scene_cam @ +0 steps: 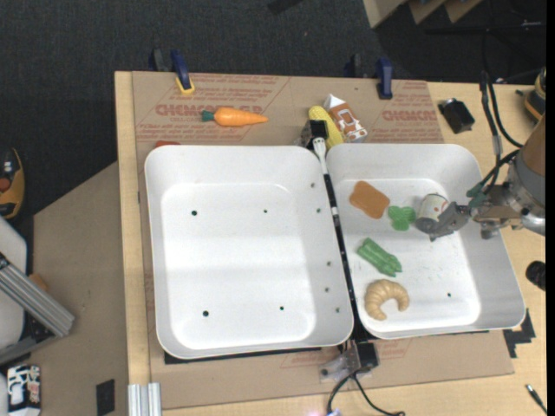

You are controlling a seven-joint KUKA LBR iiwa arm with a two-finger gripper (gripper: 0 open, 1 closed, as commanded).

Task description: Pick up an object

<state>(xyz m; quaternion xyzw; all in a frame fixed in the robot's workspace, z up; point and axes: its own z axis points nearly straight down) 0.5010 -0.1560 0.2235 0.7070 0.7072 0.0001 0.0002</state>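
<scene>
I see gripper [440, 221] low in right bin [460, 167], fingers' state can't tell. Grey-white can-like object [431, 205] right at its tip, grasp unclear. Green piece [401, 217] just beside, orange slab [369, 199] near, green pepper [379, 256] and croissant [387, 295] closer to me.

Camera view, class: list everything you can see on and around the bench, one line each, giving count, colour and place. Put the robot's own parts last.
Bins: two, white, side by side on the bench.
Orange slab: one, right bin, far left part.
Small green piece: one, right bin, middle.
Long green piece: one, right bin, below the slab.
Croissant: one, tan, right bin, near edge.
Carrot: one, orange with green top, on the board behind the left bin.
Banana: one, yellow, behind the bins' seam.
Small carton: one, brown and white, beside the banana.
Clamps: two, blue, board's far edge.
Gripper: one, grey, over the right bin.
</scene>
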